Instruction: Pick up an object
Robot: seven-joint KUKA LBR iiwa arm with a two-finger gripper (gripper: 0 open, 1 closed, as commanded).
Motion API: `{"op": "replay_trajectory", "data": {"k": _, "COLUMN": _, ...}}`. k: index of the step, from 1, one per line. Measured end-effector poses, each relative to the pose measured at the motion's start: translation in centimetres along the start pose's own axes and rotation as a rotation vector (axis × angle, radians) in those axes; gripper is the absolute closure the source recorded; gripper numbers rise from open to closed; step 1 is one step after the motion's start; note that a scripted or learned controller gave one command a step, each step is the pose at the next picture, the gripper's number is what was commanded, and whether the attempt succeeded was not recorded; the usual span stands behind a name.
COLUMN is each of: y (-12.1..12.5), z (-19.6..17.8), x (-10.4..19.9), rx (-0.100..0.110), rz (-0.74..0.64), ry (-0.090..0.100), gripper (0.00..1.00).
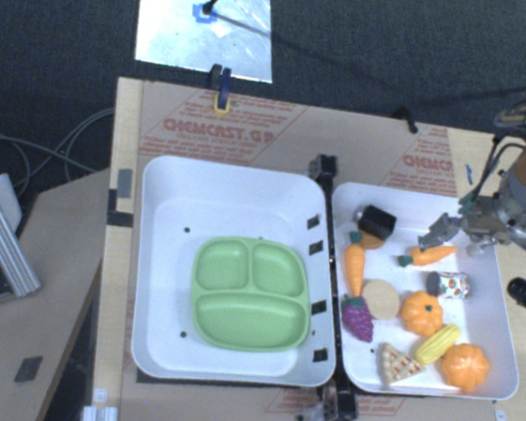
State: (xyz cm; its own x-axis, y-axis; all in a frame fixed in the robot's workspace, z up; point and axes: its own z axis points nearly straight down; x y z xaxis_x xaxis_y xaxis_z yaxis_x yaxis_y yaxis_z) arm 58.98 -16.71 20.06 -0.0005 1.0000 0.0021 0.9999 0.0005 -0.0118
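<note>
Care is called for as the claw [451,232] (whether spread or closed cannot be told) is lowered over the small carrot [431,255] lying at the far right of the right bin [509,348], so that the neighbouring can [452,285] is not nudged.

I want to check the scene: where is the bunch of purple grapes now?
The purple grapes lie in the right bin, near its left wall, just below the long carrot and left of the round beige cookie.
</note>
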Motion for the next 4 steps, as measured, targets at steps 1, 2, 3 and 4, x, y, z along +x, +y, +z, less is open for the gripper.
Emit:
{"op": "replay_trajectory", "data": {"k": 1, "y": 0.3, "z": -0.8, "x": 0.0, "rx": -0.013, "rz": -0.003, "ry": -0.002, "gripper": 0.0}}
{"op": "replay_trajectory", "data": {"k": 2, "y": -0.6, "z": 4.1, "x": 0.2, "rx": -0.01, "rz": -0.001, "ry": -0.001, "gripper": 0.0}}
{"op": "replay_trajectory", "data": {"k": 3, "y": 0.2, "z": 8.4, "x": 0.2, "rx": -0.012, "rz": -0.002, "ry": -0.002, "gripper": 0.0}}
{"op": "replay_trajectory", "data": {"k": 4, "y": 0.3, "z": 11.7, "x": 0.3, "rx": -0.011, "rz": 0.0, "ry": -0.002, "gripper": 0.0}}
